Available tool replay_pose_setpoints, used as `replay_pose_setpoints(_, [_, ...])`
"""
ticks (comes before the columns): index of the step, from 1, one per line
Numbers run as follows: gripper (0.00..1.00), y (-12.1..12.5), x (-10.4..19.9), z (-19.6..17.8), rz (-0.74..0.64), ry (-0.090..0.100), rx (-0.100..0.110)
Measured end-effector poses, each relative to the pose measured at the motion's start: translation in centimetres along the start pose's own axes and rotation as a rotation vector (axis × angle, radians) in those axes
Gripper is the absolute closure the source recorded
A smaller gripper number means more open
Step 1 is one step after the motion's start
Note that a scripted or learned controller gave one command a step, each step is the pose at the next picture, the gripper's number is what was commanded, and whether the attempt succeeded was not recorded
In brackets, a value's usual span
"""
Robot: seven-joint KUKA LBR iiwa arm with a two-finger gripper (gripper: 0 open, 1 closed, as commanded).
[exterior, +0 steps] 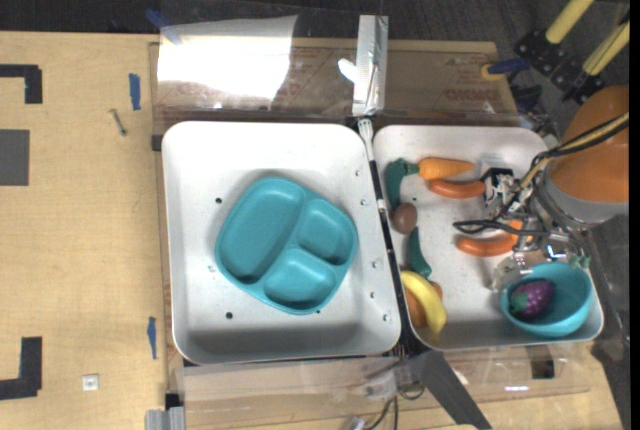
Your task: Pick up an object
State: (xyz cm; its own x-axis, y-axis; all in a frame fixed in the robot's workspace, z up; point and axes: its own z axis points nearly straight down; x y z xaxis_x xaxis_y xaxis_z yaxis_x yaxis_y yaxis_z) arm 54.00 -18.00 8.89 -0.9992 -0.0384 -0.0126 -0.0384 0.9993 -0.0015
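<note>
Carrot (487,243) half hidden under claw (515,228) | claw spread: can't tell | arm cut off right

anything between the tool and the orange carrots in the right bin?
Nothing visible. The tool hangs right among the orange carrot-shaped toys in the right white bin. The blue bowl holding a purple fruit sits just below, apart from them.

Two white bins (190,158) (440,140) — one teal tray (287,243), one blue bowl (565,308), perhaps three carrots (447,168) (460,187) (487,243).
</note>
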Motion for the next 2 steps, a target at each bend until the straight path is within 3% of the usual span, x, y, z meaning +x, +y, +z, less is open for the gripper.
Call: replay_pose_setpoints(2, [0.00,3.9,0.6,-0.1,-0.037,0.000,0.001])
